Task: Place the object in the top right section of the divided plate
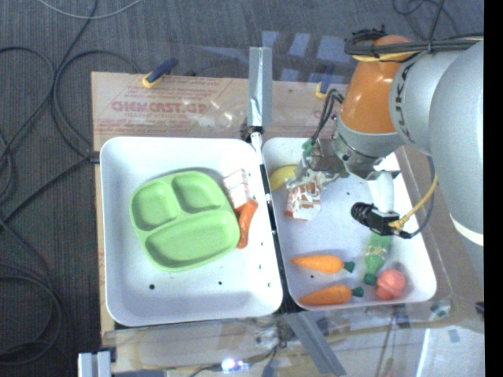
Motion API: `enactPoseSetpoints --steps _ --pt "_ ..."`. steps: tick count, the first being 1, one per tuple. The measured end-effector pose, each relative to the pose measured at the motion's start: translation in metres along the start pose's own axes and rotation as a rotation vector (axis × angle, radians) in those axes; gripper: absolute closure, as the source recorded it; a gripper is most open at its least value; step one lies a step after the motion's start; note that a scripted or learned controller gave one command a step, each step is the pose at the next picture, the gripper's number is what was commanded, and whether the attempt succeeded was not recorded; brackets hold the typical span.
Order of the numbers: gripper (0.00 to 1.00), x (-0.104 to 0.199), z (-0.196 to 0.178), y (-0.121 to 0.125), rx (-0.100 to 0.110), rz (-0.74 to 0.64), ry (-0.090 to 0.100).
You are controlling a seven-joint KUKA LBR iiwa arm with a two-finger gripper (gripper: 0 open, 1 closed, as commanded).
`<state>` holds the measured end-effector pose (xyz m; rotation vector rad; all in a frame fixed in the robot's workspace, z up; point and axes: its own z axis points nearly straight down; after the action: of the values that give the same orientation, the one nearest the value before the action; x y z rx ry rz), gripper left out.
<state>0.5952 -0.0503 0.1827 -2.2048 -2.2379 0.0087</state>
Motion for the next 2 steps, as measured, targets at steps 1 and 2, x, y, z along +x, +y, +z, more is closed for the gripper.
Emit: enactPoseSetpoints --steps 1,2 --pt "1.00 0.068 -0.002 0.000 -0.005 -0.052 0.001" --pt "1.00 0.136 0.000 0.011 0.001 -0.081 0.002"
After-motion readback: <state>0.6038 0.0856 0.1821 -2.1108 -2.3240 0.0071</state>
